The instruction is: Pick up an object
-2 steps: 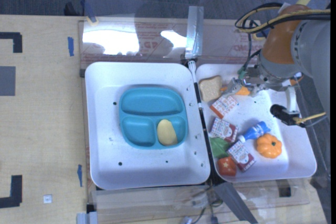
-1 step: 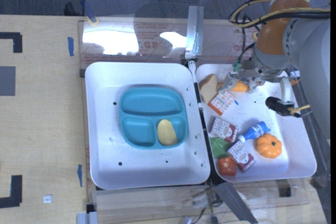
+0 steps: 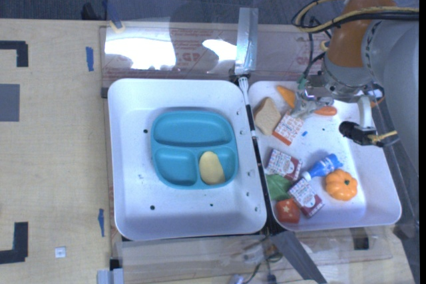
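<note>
I see two white bins side by side on the table (image 3: pixel 46 163). The left bin (image 3: pixel 126 209) carries a blue divided tray (image 3: pixel 193 133); a yellow potato-shaped item (image 3: pixel 212 167) sits in the tray's lower right compartment.

The right bin (image 3: pixel 379 206) holds the clutter. Along its near-left side: a slice of bread (image 3: pixel 267 116), tilted, with a red-and-white packet (image 3: pixel 289 129) just beside it on the right. An orange wedge (image 3: pixel 286 96) lies near the bin's top edge. Lower down I count two more red-and-white packets (image 3: pixel 281 162) (image 3: pixel 306 196), something green (image 3: pixel 276 184) between them, a red tomato-like piece (image 3: pixel 287 210) at the bottom, a blue bottle with white cap (image 3: pixel 324 165), and an orange pumpkin (image 3: pixel 341 185) just beside the bottle.

The arm (image 3: pixel 363 36) comes in from the right, the orange band above the wrist plainly visible. The gripper (image 3: pixel 311 100) is low over the upper part of the right bin, close to the orange wedge and above the upper packet. A small orange piece (image 3: pixel 326 112) lies just to its right. From this angle I cannot tell how the gripper is set or whether it has anything.
</note>
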You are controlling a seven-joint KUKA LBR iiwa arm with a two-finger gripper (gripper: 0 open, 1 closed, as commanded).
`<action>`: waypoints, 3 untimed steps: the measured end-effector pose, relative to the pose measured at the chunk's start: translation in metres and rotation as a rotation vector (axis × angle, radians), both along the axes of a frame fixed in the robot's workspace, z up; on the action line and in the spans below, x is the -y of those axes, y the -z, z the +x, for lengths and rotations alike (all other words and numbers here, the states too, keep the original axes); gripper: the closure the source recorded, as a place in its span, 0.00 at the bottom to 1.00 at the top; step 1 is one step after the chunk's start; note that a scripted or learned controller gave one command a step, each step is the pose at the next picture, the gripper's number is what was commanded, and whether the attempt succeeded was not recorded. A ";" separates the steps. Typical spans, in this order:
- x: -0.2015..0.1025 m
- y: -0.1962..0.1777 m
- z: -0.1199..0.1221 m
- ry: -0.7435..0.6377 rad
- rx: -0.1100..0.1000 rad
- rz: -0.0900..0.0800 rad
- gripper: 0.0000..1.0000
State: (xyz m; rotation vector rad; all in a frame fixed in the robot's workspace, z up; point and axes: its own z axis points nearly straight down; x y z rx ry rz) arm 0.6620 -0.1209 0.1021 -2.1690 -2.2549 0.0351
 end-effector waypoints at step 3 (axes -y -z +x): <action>-0.010 0.001 0.000 -0.029 -0.001 0.003 1.00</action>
